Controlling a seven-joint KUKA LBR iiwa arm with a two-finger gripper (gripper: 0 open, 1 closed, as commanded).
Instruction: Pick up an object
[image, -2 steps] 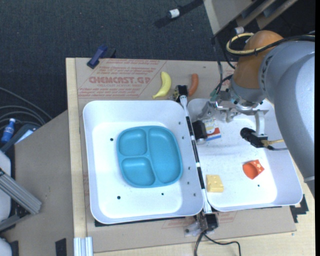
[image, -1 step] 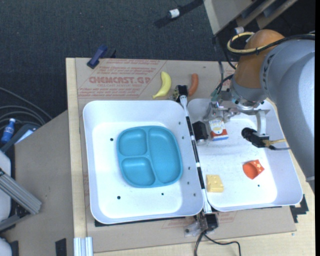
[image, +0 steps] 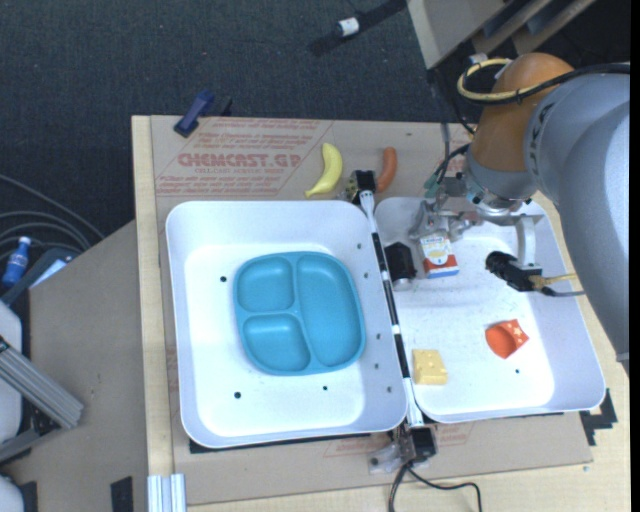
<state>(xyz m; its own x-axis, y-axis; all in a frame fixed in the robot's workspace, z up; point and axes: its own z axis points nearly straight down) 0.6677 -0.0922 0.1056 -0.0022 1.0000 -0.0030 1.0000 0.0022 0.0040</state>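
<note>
Closest to the lens, at the front of my right bin (image: 475, 310), lies a yellow block (image: 430, 367) that looks like a toy wedge of cheese. Just behind it and to its right is an orange-red piece (image: 506, 337) whose shape I cannot make out. The left bin (image: 200, 330) carries a blue divided plate (image: 298, 310), lying flat in the middle.

My gripper (image: 440, 222) is at the back of the right bin, right over a small white carton with red and blue print (image: 439, 256), which sits on the bin floor near the divider. From this slant I cannot tell how wide the gripper stands, or whether it touches the carton at all.

I judge the pick as approached but not made. I am placed over a likely target, but nothing is lifted, and every item in the bin rests on the floor. Closing on the carton and raising it clear are both left to do. A toy banana (image: 326, 170) and an orange sausage-shaped toy (image: 387, 168) lie on the bench behind the bins.
</note>
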